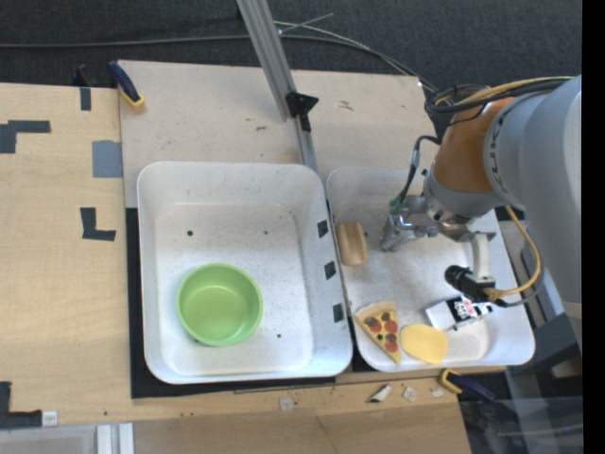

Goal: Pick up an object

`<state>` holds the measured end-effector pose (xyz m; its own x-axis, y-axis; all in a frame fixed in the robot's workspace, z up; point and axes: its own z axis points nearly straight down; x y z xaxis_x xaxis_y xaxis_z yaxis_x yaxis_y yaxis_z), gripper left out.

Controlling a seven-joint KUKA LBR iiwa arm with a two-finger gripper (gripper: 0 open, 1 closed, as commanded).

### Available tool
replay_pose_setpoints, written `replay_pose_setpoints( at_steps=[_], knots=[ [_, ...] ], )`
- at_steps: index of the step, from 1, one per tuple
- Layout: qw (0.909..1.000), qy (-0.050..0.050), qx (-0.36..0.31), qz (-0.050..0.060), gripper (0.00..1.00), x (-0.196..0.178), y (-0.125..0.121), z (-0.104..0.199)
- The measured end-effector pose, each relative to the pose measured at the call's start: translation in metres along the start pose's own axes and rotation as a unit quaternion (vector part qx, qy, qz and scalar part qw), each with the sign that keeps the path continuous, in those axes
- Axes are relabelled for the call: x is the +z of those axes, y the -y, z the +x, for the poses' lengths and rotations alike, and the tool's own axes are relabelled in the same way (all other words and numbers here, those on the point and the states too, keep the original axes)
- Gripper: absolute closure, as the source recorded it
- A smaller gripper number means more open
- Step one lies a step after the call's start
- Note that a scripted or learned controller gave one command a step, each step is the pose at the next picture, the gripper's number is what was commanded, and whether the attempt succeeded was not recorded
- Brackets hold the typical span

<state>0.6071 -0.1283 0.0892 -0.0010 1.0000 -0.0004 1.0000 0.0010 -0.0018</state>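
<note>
Over right bin (378, 183), gripper (399, 233) hangs near bread roll (353, 243); grip state can't be told, nothing seen held. Pizza slice (380, 328), yellow disc (423, 342) lie nearer front. Approach step; next needs descent onto a target.

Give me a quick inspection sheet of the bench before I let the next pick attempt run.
Surface: bench bears left bin and right bin, side by side.
Job's things: green bowl in left bin; bread piece, pizza slice, yellow disc in right bin.
Clutter: small bits on the bench's front edge.
Grippers: pincer low in right bin, beside the bread piece.
Cables: yellow and black leads along the arm.
Surroundings: metal pole slants over the bench.
</note>
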Motion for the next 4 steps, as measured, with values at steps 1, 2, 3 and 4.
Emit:
replay_pose_setpoints(
  at_steps=[1,2,3,4],
  knots=[
    [1.0000,-0.001,0.000,0.001,1.00,-0.010,0.001,0.001],
    [1.0000,0.000,0.000,-0.002,1.00,-0.062,-0.009,-0.003],
    [1.0000,-0.001,0.000,-0.001,1.00,-0.106,-0.014,0.000],
    [1.0000,-0.001,0.000,-0.003,1.00,-0.164,-0.005,0.002]
  ],
)
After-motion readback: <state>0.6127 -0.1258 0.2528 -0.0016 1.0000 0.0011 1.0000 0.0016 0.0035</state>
